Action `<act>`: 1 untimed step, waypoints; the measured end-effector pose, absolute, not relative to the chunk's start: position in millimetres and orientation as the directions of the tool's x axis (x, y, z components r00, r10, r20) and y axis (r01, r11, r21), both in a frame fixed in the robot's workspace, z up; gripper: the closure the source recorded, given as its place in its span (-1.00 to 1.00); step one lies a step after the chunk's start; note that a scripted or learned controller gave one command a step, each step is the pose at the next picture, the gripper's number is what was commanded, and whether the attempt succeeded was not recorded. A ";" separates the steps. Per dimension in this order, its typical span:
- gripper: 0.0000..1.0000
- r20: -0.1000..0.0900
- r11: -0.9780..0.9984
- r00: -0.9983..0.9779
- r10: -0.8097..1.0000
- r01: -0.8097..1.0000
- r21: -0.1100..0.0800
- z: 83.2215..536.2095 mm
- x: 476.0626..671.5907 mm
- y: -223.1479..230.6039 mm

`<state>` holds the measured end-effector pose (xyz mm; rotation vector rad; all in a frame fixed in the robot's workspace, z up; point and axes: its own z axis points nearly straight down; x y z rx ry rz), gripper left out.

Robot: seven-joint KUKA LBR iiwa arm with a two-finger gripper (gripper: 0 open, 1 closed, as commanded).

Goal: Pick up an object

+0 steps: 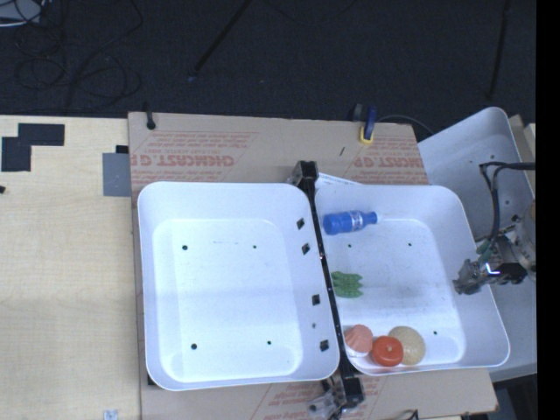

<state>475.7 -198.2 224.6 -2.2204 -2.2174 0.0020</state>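
Where the frame cuts it off, gripper (479, 274) detail blurs.

Readable print: on the cardboard sheet (262, 151) under my two bins, red lettering at the far edge, upside down from this view, appears to read "CHEMCAST G.P." at far left; a second red print at far right is partly cut off. More red lettering on the near cardboard edge, too small to read. Blue bottle (349, 222): label not legible.

Smooth glossy white plastic bins (223, 201) sit on matt brown printed cardboard (262, 151).
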 end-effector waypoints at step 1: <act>1.00 0.002 -0.004 0.004 1.000 1.000 -0.005 234.1 475.8 -198.9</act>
